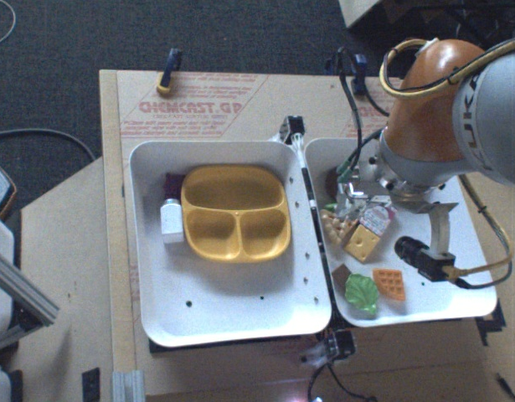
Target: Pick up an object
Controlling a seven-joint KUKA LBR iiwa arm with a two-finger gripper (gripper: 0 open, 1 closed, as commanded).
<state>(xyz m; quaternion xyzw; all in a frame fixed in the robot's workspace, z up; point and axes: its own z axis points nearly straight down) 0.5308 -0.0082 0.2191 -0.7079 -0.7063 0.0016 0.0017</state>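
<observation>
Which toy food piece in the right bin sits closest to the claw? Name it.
The yellow cheese wedge, just below the claw. The orange waffle and green leaf lie farther down, toward the right bin's front edge.

Divided tray [235,222] and small bottle [172,222] in left bin [148,300]; toy foods [368,262] in right bin [475,300].

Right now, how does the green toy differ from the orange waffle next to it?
The green toy is rounded and lumpy; the waffle is flat, squarish and gridded. The green toy sits nearer the bin's front rim, the waffle slightly behind it and to its right in the view. Both lie loose in the right bin, close together, apart from the gripper.
</observation>
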